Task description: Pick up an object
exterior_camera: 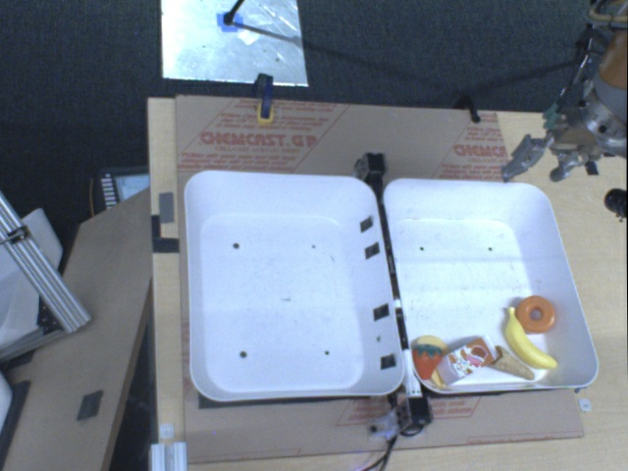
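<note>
We see two shallow white bins, smooth and rounded at the corners, side by side on a brown cardboard sheet printed in red. The left bin (285, 283) has a few dark specks on its floor. The right bin (471, 253) holds all the objects, gathered along its near edge at the lower right corner.

The banana (528, 341) is yellow, smooth and curved; its long axis runs from upper left to lower right, one tip near the donut (536, 313) and the other toward the bin's near right corner. The donut is an orange ring lying flat, just beside the banana's upper end. Left of the banana we note a small tan wedge (511, 365), a white and red packet (465, 360) lying flat, and a round orange-red fruit (428, 354) against the near-left corner, close to the hinge strip between the bins.

The far half of the right bin floor is bare, giving open room above the cluster; the objects themselves sit close to the near wall and to one another.

The gripper (548, 160) hangs beyond the far right corner of the right bin, well apart from the objects. Its two grey fingers are spread wide with nothing between them.
</note>
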You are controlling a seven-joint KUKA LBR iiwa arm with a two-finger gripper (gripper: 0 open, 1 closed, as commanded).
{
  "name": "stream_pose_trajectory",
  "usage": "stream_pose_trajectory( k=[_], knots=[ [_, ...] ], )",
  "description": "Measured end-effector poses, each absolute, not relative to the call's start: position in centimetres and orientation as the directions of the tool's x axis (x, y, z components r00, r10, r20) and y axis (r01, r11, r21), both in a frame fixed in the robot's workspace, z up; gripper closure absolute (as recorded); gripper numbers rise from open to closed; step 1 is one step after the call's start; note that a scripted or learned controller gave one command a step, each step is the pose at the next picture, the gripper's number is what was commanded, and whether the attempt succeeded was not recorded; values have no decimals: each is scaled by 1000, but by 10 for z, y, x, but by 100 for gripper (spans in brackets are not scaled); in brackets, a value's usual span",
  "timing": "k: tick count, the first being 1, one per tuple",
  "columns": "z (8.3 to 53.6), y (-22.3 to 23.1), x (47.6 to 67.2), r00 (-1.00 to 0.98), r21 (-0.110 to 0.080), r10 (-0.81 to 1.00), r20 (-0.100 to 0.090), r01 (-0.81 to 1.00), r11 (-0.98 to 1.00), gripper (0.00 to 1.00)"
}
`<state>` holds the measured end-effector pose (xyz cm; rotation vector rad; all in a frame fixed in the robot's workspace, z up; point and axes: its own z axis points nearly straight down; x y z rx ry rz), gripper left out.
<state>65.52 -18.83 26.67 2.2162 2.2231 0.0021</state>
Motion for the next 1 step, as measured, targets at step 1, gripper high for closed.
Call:
stream_pose_trajectory(
  k=[1],
  knots=[
    [427, -127, 617, -10, 22, 1000, -3, 1000, 10, 0]
  ],
)
